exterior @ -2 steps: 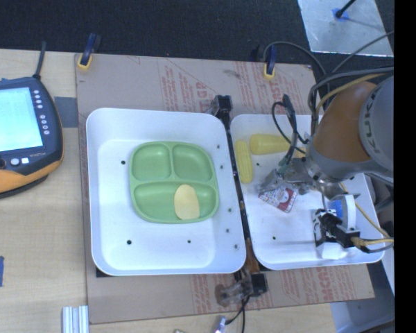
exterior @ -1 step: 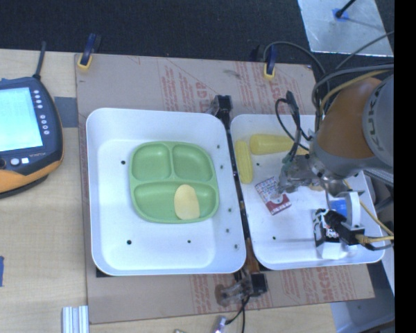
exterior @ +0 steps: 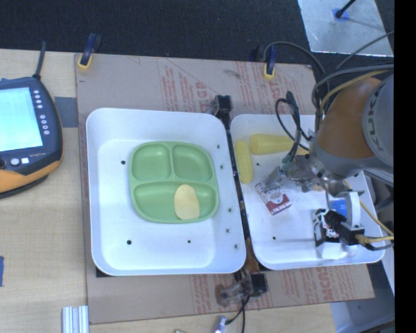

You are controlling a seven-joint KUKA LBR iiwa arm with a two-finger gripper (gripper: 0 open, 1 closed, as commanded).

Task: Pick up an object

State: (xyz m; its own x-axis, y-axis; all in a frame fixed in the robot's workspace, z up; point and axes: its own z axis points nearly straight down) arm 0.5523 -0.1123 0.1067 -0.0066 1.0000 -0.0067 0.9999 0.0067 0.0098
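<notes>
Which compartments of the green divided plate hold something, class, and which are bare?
Only one is filled: the pale yellow piece lies in the large lower compartment of the green plate; the two smaller upper compartments show bare green.

The wooden bench [exterior: 35, 241] is carrying a cardboard sheet [exterior: 159, 82], clamped at its far edge by two clips [exterior: 89, 50]. Two white bins are sitting side by side on the sheet: the left bin [exterior: 111, 234] well to the left of the jaws, the right bin [exterior: 284, 252] beneath them. A teach pendant [exterior: 17, 137] is lying directly on the bench, farthest left of the jaws.
</notes>
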